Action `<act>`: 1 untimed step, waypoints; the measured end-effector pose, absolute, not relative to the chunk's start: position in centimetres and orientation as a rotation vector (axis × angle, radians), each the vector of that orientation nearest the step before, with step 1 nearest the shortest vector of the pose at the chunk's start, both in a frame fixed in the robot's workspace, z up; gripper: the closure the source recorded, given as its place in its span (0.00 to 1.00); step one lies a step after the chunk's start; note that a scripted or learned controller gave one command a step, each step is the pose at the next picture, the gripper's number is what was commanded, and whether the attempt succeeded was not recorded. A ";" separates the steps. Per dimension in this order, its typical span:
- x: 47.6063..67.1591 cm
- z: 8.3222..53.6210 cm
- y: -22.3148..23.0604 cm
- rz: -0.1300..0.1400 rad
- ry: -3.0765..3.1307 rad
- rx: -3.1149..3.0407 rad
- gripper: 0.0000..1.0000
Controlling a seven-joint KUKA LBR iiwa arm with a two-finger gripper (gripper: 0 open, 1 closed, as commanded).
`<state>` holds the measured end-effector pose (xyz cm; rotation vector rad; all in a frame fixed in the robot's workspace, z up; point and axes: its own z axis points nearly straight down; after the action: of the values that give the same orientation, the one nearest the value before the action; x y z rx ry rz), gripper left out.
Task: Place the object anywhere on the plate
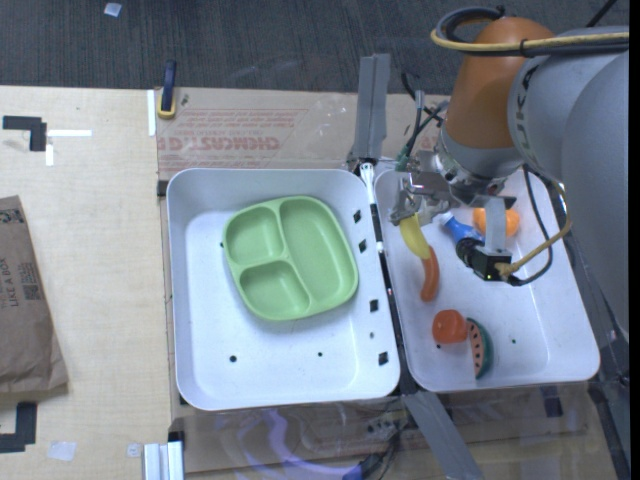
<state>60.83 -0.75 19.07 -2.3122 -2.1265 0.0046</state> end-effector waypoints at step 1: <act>62.7 19.1 6.7 0.006 -2.005 -2.418 1.00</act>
<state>62.70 6.68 19.06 -2.4180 -2.0047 0.0060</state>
